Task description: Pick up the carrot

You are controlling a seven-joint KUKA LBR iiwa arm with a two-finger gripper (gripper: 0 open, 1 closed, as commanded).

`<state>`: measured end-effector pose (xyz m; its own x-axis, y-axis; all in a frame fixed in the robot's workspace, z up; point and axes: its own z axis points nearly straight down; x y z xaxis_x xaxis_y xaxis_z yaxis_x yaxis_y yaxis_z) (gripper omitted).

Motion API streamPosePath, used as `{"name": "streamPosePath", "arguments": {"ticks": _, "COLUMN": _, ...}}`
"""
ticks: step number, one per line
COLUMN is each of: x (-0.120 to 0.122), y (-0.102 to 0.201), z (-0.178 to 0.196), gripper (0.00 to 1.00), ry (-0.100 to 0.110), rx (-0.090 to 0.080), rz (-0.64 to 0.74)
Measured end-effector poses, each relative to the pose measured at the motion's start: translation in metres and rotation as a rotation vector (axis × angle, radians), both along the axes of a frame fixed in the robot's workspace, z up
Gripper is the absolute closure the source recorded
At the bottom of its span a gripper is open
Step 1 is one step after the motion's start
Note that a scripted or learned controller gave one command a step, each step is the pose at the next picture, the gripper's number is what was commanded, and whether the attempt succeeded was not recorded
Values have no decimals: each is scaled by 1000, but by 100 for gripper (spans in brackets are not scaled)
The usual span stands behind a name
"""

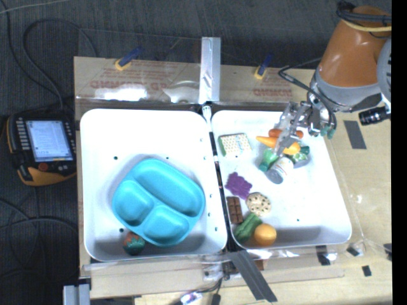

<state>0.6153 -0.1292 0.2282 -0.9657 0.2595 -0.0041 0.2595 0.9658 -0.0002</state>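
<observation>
The carrot (267, 140) is a small orange piece with its point to the left, lying in the right bin (318, 202) near the far wall. My gripper (287, 132) hangs right over its thick end, reaching in from the upper right below the orange band of the arm (350, 49). The gripper's body covers part of the carrot and whether it touches the carrot is unclear. A second orange bit (292, 149) shows just below the gripper.
A green and white can (277, 163) lies tipped beside the carrot. In the right bin are also a checkered pad (234, 143), purple grapes (238, 184), a cookie (258, 203), a chocolate bar (234, 210), a green pepper (247, 224) and an orange (265, 234). The left bin holds a blue divided plate (159, 199).
</observation>
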Motion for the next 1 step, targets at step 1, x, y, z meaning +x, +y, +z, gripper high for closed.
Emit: {"name": "streamPosePath", "arguments": {"ticks": 1, "x": 0, "y": -7, "z": 63, "gripper": 100, "ry": 0, "rx": 1, "rz": -178}}
